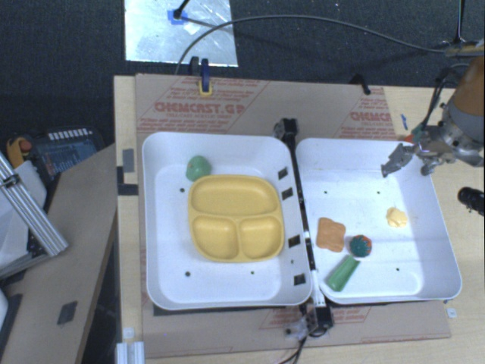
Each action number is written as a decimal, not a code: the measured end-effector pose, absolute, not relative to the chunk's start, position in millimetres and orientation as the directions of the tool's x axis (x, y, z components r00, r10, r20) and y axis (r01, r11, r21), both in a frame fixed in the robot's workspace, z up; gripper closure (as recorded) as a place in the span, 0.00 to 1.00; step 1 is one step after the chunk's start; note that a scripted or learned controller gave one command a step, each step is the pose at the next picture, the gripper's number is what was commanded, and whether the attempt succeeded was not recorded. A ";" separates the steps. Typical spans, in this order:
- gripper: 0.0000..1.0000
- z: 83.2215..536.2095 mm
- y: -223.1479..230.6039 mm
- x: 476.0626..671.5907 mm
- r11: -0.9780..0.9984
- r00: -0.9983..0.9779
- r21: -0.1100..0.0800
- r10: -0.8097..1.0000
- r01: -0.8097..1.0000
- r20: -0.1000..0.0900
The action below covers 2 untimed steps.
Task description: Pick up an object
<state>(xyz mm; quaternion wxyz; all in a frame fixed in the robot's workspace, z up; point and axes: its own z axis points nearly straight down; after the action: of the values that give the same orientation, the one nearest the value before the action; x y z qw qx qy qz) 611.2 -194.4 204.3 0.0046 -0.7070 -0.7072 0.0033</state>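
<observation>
The right bin [424,279] holds a small yellow piece [396,218], an orange flat piece [330,234], a teal and red ball [360,245] and a green cylinder [342,272]. My gripper [410,162] hangs over the bin's upper right part, above and slightly right of the yellow piece. Its two fingers stand apart, open, with nothing between them. In the left bin [163,279] lies a yellow divided tray [235,217] with a green round object [198,167] at its upper left corner.
A black divider with clips [295,203] runs between the two bins. Cardboard [227,105] lies under the bins. A grey cable [318,23] arcs across the back, and a foil sheet [178,17] sits behind the bench.
</observation>
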 end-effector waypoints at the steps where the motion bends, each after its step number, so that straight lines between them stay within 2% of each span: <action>1: 0.00 212.8 -193.5 614.1 0.003 -0.003 0.002 1.000 1.000 0.000; 2: 0.00 155.2 -196.4 606.1 0.001 -0.001 -0.002 1.000 1.000 0.000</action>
<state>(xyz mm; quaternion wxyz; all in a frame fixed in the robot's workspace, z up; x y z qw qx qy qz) 606.1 -196.4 155.2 0.0008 -0.7067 -0.7075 0.0005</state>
